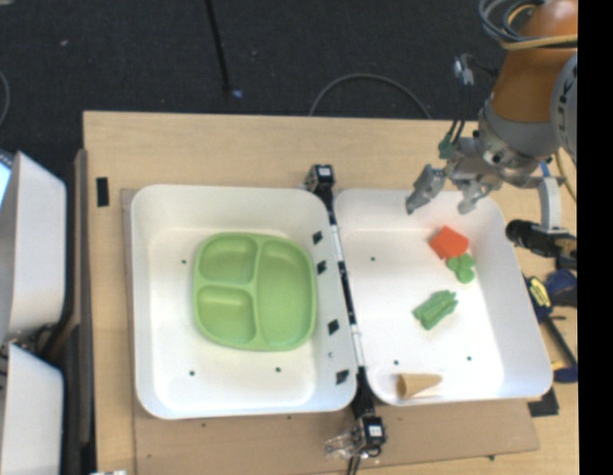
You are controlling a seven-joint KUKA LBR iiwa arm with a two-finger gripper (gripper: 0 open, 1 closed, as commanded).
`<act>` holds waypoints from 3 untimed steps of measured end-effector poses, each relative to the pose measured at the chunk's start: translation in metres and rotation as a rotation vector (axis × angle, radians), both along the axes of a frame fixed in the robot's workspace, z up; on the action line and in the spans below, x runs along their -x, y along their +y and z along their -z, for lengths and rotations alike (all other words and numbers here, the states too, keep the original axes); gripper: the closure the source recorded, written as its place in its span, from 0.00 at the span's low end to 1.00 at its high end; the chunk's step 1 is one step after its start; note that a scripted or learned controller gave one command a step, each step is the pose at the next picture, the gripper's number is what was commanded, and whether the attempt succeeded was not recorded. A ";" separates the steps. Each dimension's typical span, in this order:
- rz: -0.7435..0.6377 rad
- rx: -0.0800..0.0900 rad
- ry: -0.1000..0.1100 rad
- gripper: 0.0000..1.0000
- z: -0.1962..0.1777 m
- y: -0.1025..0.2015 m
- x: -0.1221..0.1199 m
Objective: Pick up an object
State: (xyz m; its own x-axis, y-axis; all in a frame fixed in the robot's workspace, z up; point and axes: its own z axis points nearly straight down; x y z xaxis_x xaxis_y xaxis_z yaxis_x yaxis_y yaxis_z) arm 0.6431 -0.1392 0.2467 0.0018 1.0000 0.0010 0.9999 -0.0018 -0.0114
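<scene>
Where the right-hand shallow white bin comes nearest the camera, a small tan cone-shaped piece lies on its side by the near rim. A little farther in sits a green, ridged, leafy-looking toy vegetable, then a small round green piece touching an orange-red blocky piece. All four look like light, stiff plastic play food, unlikely to crush but smooth enough to slip; the orange-red piece seems best taken across its flat sides, while the tan cone would probably roll away from a pinch. In the left-hand white bin a pale green plastic divided plate lies flat, too broad to grip except at its rim. Farthest off, above the far rim of the right bin, the claw hangs with its two fingers spread apart and nothing between them, pointing down, the grey arm with its orange band rising behind it over the wooden bench.
</scene>
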 end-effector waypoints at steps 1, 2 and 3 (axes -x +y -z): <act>-0.002 0.001 -0.013 0.00 -0.008 0.000 -0.002; 0.000 0.003 -0.010 0.00 0.034 -0.002 0.001; 0.000 0.003 -0.009 0.00 0.088 -0.012 0.007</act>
State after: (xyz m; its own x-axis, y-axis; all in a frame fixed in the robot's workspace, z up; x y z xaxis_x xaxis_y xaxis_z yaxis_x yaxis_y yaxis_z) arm 0.6359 -0.1516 0.1585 0.0014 1.0000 -0.0021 1.0000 -0.0014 -0.0029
